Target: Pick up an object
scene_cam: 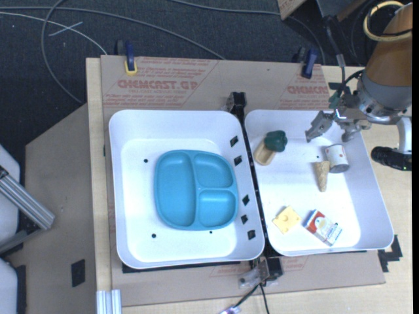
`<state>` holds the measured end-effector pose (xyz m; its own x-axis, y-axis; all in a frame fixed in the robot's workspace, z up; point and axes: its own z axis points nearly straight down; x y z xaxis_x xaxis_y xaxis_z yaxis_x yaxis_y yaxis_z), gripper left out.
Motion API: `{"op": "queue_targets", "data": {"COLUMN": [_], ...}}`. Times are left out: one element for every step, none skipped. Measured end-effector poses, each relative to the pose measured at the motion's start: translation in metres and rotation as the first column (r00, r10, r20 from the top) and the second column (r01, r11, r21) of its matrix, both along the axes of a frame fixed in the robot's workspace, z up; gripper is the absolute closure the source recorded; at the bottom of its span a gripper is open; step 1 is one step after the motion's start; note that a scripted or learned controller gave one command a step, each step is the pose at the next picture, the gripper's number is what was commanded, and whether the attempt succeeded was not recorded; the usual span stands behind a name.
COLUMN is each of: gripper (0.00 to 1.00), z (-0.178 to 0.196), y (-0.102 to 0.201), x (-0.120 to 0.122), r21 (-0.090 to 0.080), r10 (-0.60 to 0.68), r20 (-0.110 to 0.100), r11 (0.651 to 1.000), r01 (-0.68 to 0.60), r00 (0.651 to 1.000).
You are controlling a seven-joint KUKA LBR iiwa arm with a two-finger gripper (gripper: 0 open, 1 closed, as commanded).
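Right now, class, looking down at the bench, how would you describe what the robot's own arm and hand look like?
The arm is a thick rounded body, orange-tan above and grey below, where it narrows. A yellowish cable loops beside its top. The hand is pale grey metal with slim angular fingers; a small green patch sits where it joins the arm.

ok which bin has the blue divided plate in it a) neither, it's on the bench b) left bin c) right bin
b, the blue divided plate lies flat in the middle of the left bin, while the right bin holds the small items.
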<state>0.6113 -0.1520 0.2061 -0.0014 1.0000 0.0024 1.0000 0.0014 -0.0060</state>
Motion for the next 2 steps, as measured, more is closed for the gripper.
{"op": "queue_targets", "data": {"gripper": [0.0,0.0], "z": [-0.045,-0.103], "y": [0.005,0.0], "x": [-0.007,-0.007], "r21": [-0.001,-0.005], "r10": [-0.001,-0.001], "r20": [0.003,0.012], "r11": [1.0,1.0], "r01": [0.001,0.001], "r00": [1.0,1.0]}}
